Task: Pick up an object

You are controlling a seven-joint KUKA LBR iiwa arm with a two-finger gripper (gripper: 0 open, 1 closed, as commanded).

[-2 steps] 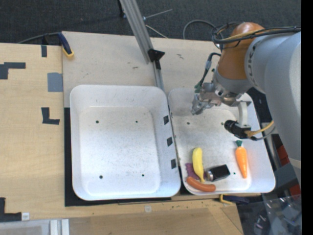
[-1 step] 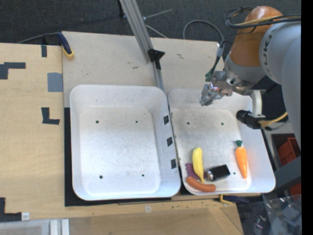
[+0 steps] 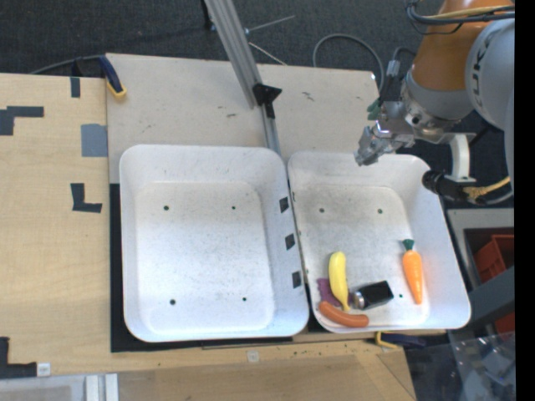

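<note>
Hand (image 3: 369, 154) is hovering over the right bin's (image 3: 435, 224) far rim, grip impossible to call, nothing picked yet, while banana (image 3: 337, 278), carrot (image 3: 412, 276) and sausage (image 3: 343, 316) are waiting near the front, needing a reach down.

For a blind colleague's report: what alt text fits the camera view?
The gripper hangs over the far rim of the right bin, whose near end holds a banana, carrot, sausage and small black object.
</note>
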